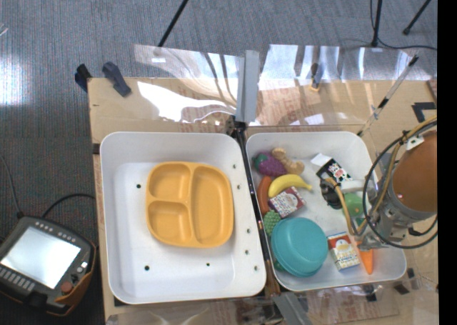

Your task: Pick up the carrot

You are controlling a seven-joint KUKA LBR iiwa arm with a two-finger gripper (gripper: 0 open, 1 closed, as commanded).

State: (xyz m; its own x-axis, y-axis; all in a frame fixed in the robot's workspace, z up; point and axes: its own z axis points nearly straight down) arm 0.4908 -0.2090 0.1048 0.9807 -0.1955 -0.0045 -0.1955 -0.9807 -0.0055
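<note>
An orange pointed carrot (367, 261) lies near the front right corner of the right bin (389, 273), tip toward the front wall. Its upper end disappears under my gripper (370, 243), which hangs directly above it at the end of the grey and orange arm (410, 188). The wrist hides where the gripper meets the carrot, so I cannot tell whether the carrot is held.
Just left of the carrot stands a small juice carton (343, 251), then a teal bowl (300, 245). A banana (289, 183), a purple toy (270, 166), a second orange elongated toy (263, 193) and a black-and-white box (333, 171) fill the bin's rear. A yellow divided plate (190, 203) sits in the left bin (128, 259).
</note>
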